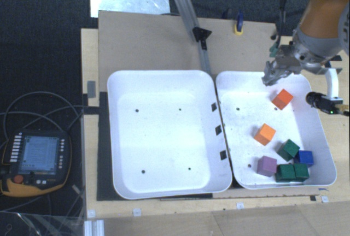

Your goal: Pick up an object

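Gripper (272,77) is seen over the far edge of the right bin (236,173), just up-left of the red cube (282,99) and apart from it; nothing is seen between its tips. Whether it is open or closed cannot be told — the tip is small and blurred at this angle. Step is judged as approach: nothing is grasped yet, and the red cube is taken as the likely target since it lies nearest. The other candidates are all in the same bin: orange cube (265,134) mid-bin, then a cluster at the near right corner — purple cube (267,166), green cube (289,148), blue cube (304,158), and a green block (291,172), touching or nearly so. The left bin (117,136) is not involved. For the next move, a short shift toward the red cube is needed, yaw matched to its rotated faces, then a descent astride it. The isolated cubes are judged easier than the cluster.
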